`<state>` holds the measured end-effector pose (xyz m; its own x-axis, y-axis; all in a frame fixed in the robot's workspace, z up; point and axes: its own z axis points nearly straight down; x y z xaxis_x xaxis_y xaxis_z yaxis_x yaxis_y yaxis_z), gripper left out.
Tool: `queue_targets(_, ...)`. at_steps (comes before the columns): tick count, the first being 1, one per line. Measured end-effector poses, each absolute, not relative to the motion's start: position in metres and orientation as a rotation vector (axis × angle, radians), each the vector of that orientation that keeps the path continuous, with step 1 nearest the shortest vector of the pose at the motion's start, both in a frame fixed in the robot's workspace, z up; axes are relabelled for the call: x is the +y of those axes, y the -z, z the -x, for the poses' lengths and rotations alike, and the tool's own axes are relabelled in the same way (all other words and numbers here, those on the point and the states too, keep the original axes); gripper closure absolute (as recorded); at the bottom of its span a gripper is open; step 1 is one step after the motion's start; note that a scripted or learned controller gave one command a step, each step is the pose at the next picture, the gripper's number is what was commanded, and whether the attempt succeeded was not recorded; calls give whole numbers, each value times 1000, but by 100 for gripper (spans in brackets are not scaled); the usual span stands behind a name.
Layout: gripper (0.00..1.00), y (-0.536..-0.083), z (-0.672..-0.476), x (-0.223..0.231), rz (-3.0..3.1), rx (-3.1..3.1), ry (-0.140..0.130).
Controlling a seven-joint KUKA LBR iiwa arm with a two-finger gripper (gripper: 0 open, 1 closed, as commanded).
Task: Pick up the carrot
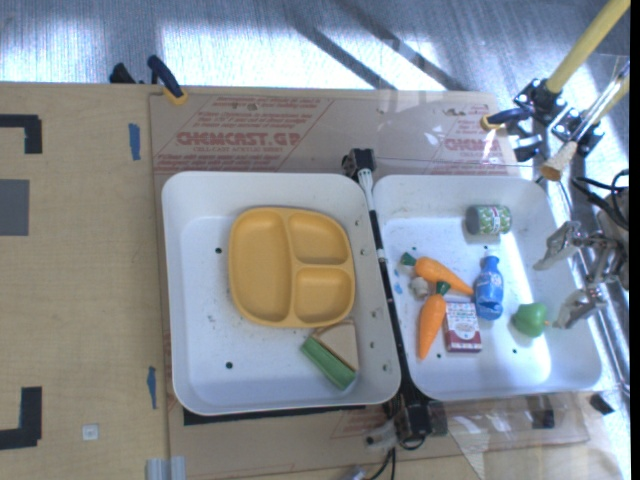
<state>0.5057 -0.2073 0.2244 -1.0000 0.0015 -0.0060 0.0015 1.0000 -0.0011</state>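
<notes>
Orange carrots (432, 298) lie crossed in the right bin (570, 368), touching a red carton (462, 327), with a blue bottle (489, 287) just beside. A green ball (531, 318) and can (487, 220) sit nearby; the left bin (190, 298) holds a yellow tray (290, 266) and green block (329, 360).

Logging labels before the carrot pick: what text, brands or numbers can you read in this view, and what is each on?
"CHEMCAST GP", red print, partly legible, on the clear protective sheet behind the left bin.
Similar red print on the sheet behind the right bin: too faint to read.
Red and white box: print too small to read.
Green can: label blurred.
Blue bottle: no legible text.
</notes>
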Motion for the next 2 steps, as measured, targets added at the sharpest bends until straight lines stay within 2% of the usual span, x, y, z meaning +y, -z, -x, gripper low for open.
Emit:
queue_targets(1, 0, -239, -481, -148, 241, 3128, -2)
queue_targets(2, 0, -183, -484, -83, 167, 3138, -7)
